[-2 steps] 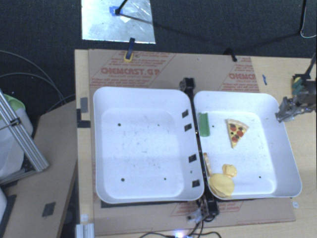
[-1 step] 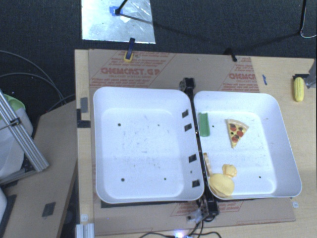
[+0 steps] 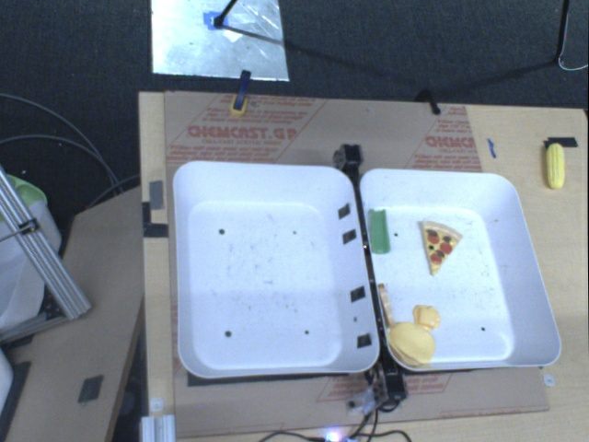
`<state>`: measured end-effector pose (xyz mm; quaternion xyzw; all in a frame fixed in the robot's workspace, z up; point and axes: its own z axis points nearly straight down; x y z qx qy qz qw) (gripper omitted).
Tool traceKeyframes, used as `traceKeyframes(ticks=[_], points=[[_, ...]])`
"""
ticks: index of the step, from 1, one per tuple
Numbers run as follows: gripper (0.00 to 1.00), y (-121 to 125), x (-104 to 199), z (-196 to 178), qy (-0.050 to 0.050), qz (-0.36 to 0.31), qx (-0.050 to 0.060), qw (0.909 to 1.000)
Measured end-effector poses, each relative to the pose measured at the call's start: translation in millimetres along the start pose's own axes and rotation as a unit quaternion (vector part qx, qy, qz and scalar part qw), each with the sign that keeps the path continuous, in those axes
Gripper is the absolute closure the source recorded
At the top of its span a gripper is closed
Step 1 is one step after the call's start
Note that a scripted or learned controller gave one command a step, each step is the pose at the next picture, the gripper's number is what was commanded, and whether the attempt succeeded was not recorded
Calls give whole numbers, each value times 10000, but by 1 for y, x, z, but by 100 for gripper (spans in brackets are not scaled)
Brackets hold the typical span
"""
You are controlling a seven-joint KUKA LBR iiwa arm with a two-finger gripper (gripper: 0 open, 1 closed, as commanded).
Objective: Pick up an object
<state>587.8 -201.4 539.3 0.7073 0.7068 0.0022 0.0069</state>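
text: red print on the cardboard sheet [image 3: 276, 122] under your two bins reads roughly "CHEMCAST GP" above the left bin | repeat: same red print, slanted, on the sheet above the right bin, letters too cut off to read fully | other: none legible

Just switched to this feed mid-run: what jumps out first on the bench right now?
The two white bins side by side: the left bin holds no objects, while the right bin carries everything. In it, a pizza slice toy lies near the middle, a green block sits along the left wall, and a yellow rounded toy rests at the near-left corner. Outside the bins, a yellow corn-like piece lies on the bench at far right.
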Motion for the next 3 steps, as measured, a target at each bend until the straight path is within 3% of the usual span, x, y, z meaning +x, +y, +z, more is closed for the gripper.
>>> traceKeyframes(ticks=[1, 2, 3], points=[[100, -108, 13, 177, 64, 11, 143, 9999], [100, -65, -5, 79, 0, -32, -10, 10000], [100, 10, -4, -1, 0, -44, -11, 10000]])
